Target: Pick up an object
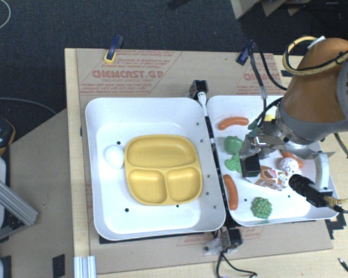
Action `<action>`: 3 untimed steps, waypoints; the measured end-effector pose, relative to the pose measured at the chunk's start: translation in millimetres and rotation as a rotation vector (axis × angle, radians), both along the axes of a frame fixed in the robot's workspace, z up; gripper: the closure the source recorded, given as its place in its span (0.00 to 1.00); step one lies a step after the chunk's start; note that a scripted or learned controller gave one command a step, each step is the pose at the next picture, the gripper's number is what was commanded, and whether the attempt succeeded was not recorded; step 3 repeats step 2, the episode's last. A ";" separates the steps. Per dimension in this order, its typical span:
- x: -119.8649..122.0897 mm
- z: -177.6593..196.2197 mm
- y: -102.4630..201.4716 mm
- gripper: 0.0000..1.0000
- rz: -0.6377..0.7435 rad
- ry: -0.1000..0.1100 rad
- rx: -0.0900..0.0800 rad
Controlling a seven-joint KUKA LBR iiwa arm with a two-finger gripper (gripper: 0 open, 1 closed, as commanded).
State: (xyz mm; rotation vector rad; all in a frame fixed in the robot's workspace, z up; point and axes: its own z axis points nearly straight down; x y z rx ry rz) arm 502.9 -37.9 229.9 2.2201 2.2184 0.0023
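Note:
My gripper (249,158) hangs low over the middle of the right bin (319,210), beneath the grey wrist and orange band. It sits right beside two green toy pieces, one (232,144) just to its upper left and one (233,165) at its lower left. An orange sausage (233,122) lies at the bin's far side, and a second sausage (230,191) lies along the near left wall. A green broccoli (261,207) rests near the front. A patterned red-and-white item (272,178) and a white speckled ball (288,166) lie just right of the gripper.
The left bin (98,126) holds a yellow divided plate (161,168) and a white egg (113,156) at its left. A black cylinder (308,191) on the arm reaches over the right bin's front right corner. Clamps grip the divider between the bins.

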 end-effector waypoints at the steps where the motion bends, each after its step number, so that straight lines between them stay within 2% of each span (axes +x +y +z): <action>1: -3.8 4.3 8.5 1.00 0.003 0.000 0.001; 2: 0.9 -12.7 16.4 1.00 0.001 0.007 0.002; 3: 0.9 -12.7 16.4 1.00 0.001 0.007 0.002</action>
